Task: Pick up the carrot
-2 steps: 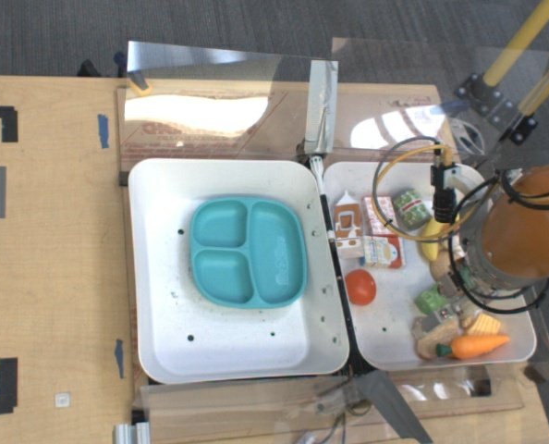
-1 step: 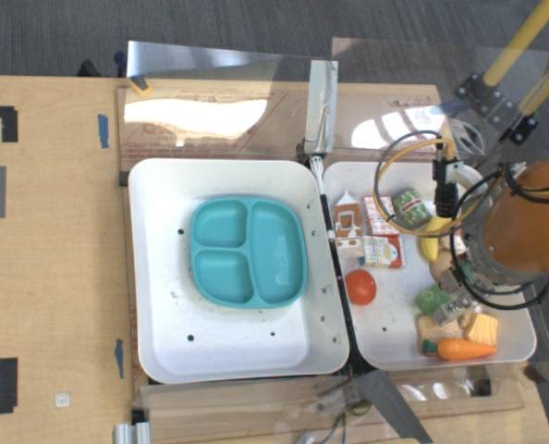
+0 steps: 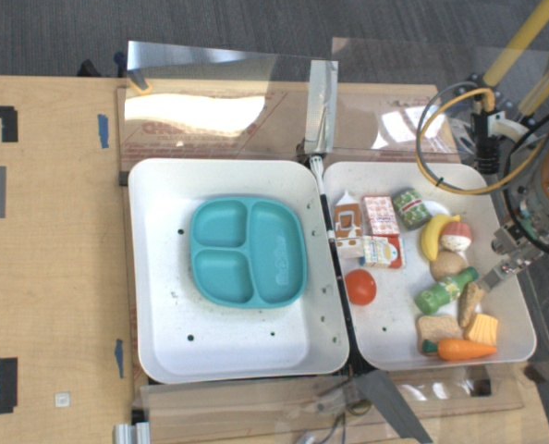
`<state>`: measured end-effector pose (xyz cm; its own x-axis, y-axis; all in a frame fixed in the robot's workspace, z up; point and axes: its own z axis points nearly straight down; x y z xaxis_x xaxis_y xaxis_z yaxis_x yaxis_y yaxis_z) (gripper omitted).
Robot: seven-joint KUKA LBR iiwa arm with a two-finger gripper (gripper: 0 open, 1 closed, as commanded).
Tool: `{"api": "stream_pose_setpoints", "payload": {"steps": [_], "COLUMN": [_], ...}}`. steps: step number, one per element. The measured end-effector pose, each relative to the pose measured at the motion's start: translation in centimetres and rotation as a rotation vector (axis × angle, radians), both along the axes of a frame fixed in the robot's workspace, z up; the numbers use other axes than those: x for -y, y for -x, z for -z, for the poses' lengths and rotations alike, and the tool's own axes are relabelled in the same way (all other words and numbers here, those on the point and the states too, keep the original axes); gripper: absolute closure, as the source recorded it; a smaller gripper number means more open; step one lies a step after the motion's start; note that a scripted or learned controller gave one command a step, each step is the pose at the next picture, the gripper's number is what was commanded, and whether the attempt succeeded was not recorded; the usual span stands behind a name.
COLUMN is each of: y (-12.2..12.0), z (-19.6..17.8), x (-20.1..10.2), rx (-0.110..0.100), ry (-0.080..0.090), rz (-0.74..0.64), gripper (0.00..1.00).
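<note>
The carrot [image 3: 466,349] lies untouched at the right bin's [image 3: 385,336] near edge, beside cheese [image 3: 483,327]. The approach is not yet begun; the gripper's [image 3: 507,252] state cannot be told. A descent onto it is called for.

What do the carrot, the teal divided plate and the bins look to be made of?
Carrot: likely moulded toy plastic, with an even orange colour and a smooth surface.
Teal divided plate: probably matte plastic, one uniform colour with soft rounded compartment edges.
Bins: apparently thin white plastic with rounded rims; the material is uncertain.
</note>
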<state>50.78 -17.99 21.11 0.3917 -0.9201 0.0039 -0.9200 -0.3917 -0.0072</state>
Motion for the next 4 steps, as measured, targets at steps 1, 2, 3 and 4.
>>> {"api": "stream_pose_setpoints", "payload": {"steps": [1,2,3,4], "y": [-4.1,-3.3,-10.6,-9.7], "z": [-15.3,-8.0,-9.5,-25.6], "x": [3.1,3.3,1.4,3.2], "rx": [0.001,-0.012,-0.004,0.006], "ry": [0.0,-0.006,-0.003,0.009], "rz": [-0.078,-0.29,-0.474,-0.619], "gripper": [1.0,1.0,1.0,1.0]}}
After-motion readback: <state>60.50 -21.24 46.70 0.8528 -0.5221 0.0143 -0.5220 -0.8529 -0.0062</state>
